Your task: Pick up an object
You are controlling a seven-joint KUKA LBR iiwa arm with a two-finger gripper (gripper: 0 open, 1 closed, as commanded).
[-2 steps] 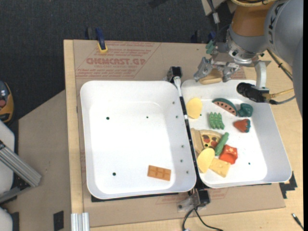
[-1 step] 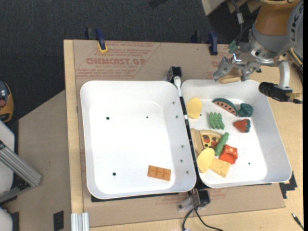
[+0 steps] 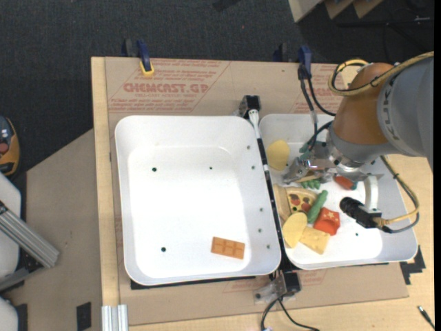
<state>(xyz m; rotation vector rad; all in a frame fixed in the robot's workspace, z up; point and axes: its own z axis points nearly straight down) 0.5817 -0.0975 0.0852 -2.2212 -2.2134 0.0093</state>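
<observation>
Two white bins stand side by side on the worktop point(image 3: 179, 88): the left bin point(image 3: 186, 192) and the right bin point(image 3: 375, 250), touching along their inner rims. Two blue clamps, one point(image 3: 145, 55) at the far left and one point(image 3: 304, 55) at the far right, sit on the worktop's far edge.

Left bin, one item: an orange ridged block point(image 3: 228, 247), lying flat near the front wall, well apart from the arm.

Right bin, items counted:
- Yellow pieces, three: a pale round piece point(image 3: 278, 154) near the far-left corner; an oval piece point(image 3: 295, 229) and a wedge point(image 3: 315, 241) touching each other at the front.
- Red pieces, two: a red block point(image 3: 328, 221) just behind the wedge, and a small red piece point(image 3: 344, 182) partly under the wrist.
- Green pieces, two made out: a long green piece point(image 3: 318, 206) lying slantwise between the red block and the flat slice, and a short green piece point(image 3: 311, 183) directly at the pincer.
- One flat tan slice with dark spots point(image 3: 300, 200), beside the left wall.

The pincer point(image 3: 303, 170) is low over the middle of the right bin. The short green piece lies just at its front side, the pale round piece just to its far left, the flat slice near its front. Whether the pincer is open or closed, or has hold of anything, cannot be told.
</observation>
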